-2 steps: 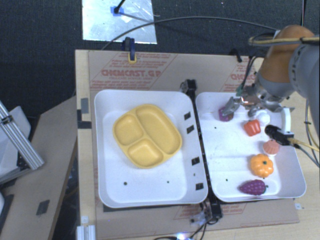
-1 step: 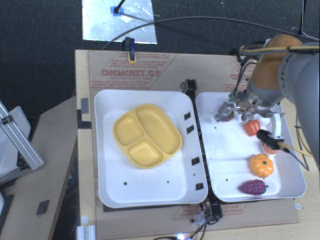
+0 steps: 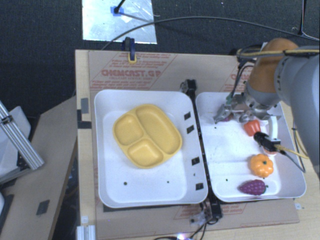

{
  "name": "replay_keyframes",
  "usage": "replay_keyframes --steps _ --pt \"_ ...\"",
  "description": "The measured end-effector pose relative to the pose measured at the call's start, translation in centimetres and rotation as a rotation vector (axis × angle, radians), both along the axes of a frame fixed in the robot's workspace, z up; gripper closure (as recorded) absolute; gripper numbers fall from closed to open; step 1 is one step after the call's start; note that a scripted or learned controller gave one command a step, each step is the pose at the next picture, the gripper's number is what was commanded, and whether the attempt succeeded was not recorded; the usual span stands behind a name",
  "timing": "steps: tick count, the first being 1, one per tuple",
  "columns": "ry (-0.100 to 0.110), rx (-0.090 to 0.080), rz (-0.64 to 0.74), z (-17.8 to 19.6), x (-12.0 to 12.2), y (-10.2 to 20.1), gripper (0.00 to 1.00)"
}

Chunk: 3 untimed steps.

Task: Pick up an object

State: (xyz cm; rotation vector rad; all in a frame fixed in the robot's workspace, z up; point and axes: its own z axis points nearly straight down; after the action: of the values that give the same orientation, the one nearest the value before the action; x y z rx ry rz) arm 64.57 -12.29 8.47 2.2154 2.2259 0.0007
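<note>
In the right bin (image 3: 225, 154) lie three toy foods: an orange-red pepper (image 3: 252, 127) near the back, an orange pumpkin (image 3: 261, 165) towards the front right, and a purple grape bunch (image 3: 252, 187) at the front. My gripper (image 3: 226, 113) is low over the bin's back left part, left of the pepper, with the grey arm and its orange band (image 3: 267, 66) rising behind it. A small red patch shows just under the gripper; what it is cannot be made out.
The left bin (image 3: 110, 184) holds a yellow divided plate (image 3: 146, 135) in its middle. Black clips run along the seam between the bins (image 3: 196, 139). A yellow cable (image 3: 290, 151) trails over the right bin's right side.
</note>
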Motion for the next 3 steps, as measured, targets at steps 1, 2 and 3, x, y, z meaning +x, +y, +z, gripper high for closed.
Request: replay_keyframes --steps 1,2,3 --pt "-0.003 0.0 0.001 1.2 0.1 0.0 1.0" --pt "-0.005 -0.001 -0.005 7.0 -0.6 -0.3 1.0" --pt "-0.007 -0.001 -0.001 12.5 -0.4 -0.4 1.0"
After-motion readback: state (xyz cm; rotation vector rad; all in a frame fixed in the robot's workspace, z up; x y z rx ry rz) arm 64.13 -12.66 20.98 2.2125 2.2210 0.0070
